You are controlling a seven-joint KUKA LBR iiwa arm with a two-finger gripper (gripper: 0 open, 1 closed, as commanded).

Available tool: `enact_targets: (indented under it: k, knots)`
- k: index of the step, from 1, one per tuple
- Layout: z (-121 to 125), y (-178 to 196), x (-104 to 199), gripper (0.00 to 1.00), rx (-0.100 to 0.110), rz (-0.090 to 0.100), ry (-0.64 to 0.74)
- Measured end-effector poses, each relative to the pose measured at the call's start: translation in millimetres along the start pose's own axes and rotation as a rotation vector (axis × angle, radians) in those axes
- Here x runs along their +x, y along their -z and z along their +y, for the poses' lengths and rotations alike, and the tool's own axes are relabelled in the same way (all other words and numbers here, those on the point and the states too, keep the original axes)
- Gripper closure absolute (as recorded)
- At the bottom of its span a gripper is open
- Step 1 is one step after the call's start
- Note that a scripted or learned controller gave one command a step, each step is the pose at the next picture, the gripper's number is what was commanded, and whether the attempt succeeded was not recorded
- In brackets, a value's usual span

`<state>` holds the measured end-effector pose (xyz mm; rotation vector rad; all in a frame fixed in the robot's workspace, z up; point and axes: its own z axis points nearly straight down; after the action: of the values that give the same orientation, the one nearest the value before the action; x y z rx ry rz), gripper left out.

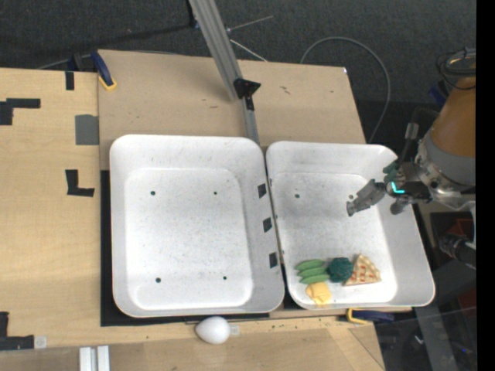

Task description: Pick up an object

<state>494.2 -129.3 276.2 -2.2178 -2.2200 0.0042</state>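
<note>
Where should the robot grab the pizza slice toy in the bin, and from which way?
Probably straight down from above, since the pizza slice lies flat on the floor of the right bin. Pinch it across its two slanted edges near the pointed top, which stands free. Its lower left side sits close to the dark green toy, so fingers would crowd there. The gripper is up-view of it.

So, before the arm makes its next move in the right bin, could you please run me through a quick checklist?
1. Targets present: green pods, dark green lump, yellow piece and pizza-like wedge lie in the right white bin: ok.
2. Gripper over that bin: ok.
3. Gripper above the cluster: not ok, it hovers farther back.
4. Items spaced for a clean grasp: not ok, they crowd together.
5. Finger opening: cannot tell.
</note>
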Motion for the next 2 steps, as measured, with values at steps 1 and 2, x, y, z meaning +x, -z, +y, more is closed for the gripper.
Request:
enact_targets:
  k: [1,2]
  knots:
    - [1,2,0,0.0,-0.004,-0.001,0.001]
    - [3,-44,-6,0.0,0.002,0.0,-0.001]
